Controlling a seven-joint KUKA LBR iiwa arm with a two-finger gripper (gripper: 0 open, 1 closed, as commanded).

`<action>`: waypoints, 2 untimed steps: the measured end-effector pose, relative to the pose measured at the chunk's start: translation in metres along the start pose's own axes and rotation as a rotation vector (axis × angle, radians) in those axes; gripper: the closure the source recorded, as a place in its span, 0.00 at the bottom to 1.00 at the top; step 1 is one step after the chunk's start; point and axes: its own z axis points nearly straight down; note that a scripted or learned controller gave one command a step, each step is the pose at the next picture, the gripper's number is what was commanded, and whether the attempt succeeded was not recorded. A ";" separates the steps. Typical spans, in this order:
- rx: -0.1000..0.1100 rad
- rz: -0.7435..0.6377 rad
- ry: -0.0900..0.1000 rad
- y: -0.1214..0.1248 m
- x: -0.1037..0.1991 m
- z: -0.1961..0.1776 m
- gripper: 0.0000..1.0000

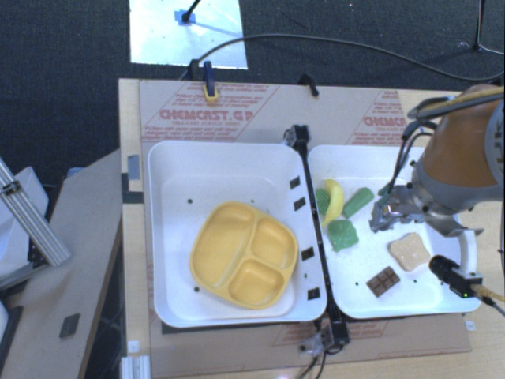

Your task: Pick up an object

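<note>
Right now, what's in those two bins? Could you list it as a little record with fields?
left bin: yellow tray with three compartments
right bin: banana, green pieces, toast, brown block
arm: reaches in from the right, above the right bin
gripper: beside the toast, nothing seen between its fingers

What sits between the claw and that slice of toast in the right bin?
Nothing visible. The gripper hangs over the right bin, and the toast lies just below it in the picture, with bare white floor between them. The green pieces and the chocolate lie off to the sides.
</note>
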 end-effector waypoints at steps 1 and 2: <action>0.001 0.001 0.000 0.002 0.000 -0.032 1.00; 0.003 -0.006 0.002 0.023 0.060 -0.027 1.00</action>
